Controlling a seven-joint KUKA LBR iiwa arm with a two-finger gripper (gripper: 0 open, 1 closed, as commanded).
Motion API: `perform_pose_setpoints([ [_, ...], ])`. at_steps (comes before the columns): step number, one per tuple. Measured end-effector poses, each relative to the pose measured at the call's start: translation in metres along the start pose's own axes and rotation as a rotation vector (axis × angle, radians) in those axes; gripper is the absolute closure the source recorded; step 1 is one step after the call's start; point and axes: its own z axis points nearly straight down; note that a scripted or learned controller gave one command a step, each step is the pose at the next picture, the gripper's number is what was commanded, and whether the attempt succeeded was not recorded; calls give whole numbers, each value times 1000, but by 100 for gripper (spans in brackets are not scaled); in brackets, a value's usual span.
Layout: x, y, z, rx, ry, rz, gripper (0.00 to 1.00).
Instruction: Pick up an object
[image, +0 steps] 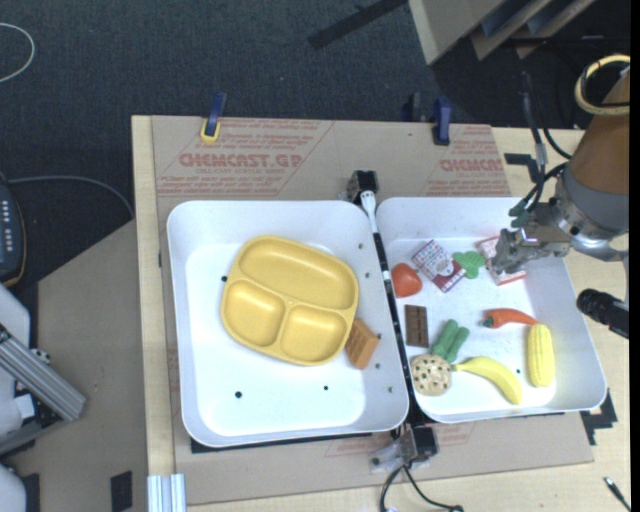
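Gripper (508, 262) hangs low over the right bin (590, 345), beside the green toy (469, 264) and a red-white flat piece (506, 278) (likely targets, given its position). Jaws' state: cannot tell. Nothing visibly held.

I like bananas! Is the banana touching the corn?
Apart. The camera view shows a strip of white bin floor between the banana and the corn.

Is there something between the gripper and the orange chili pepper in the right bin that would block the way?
Nothing visible does. The gripper hangs above the right white bin, and only bare bin floor lies between it and the orange chili pepper.
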Motion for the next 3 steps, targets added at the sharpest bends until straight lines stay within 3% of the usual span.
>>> perform_pose_setpoints([
  [1,35,-25,2,2,0,1,100],
  [2,48,-20,14,2,-1,3,100],
  [3,35,-18,17,1,-3,7,100],
])
